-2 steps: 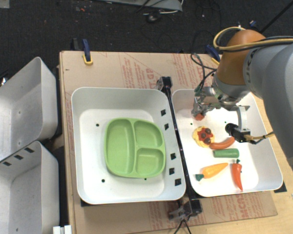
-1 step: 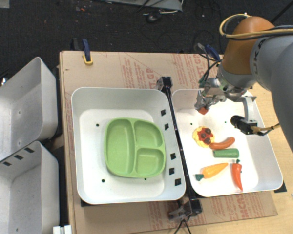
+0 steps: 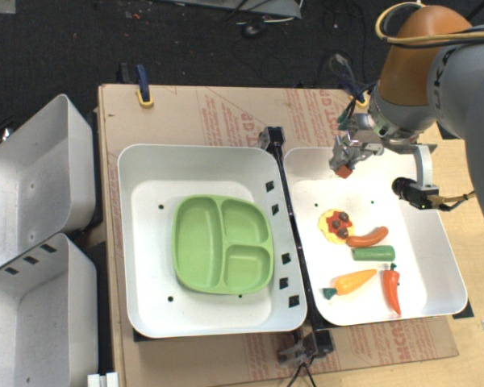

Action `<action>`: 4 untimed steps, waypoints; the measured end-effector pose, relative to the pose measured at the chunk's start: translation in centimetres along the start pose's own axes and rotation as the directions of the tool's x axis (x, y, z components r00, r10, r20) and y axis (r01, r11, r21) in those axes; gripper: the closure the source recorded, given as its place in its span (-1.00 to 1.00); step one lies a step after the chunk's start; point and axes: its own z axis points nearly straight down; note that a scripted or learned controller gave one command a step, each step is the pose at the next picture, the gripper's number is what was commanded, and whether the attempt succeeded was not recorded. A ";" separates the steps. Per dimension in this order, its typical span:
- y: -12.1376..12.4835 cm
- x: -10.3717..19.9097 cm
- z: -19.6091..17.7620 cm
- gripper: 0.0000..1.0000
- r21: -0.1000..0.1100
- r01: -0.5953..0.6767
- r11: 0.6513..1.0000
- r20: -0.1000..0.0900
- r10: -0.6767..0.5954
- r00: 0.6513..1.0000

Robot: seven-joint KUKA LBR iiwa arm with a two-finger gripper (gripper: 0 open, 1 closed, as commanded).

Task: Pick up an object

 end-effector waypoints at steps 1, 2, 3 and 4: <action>0.3 -0.5 -4.5 1.00 -0.001 0.000 1.000 0.001 0.000 1.000; -0.4 5.4 -5.2 1.00 0.006 0.006 1.000 -0.002 -0.005 1.000; -1.6 11.3 -5.6 1.00 0.007 0.005 1.000 -0.002 -0.005 1.000; -2.4 17.0 -4.1 1.00 0.008 0.006 1.000 -0.003 -0.006 1.000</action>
